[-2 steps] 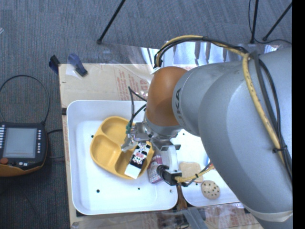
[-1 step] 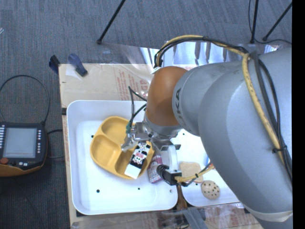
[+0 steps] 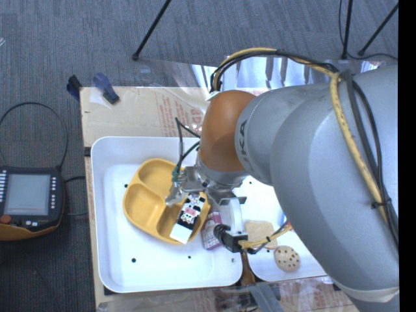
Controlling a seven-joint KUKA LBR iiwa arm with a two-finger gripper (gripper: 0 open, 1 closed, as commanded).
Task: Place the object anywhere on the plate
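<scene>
A yellow divided plate (image 3: 148,197) lies in the left white bin (image 3: 107,174), towards its middle. A small white carton with a black cow print (image 3: 188,218) rests tilted across the plate's right rim, its lower end hanging over the bin floor. My gripper (image 3: 188,188) hangs directly over the carton's upper end, below the orange band of the wrist. The arm's bulk hides how the gripper meets the carton.
A small pink-and-maroon packet (image 3: 209,236) lies just right of the carton at the bin's edge. The right bin (image 3: 305,268) holds a tan flat piece (image 3: 261,229) and a round speckled cookie (image 3: 286,258). The grey arm covers most of the right side.
</scene>
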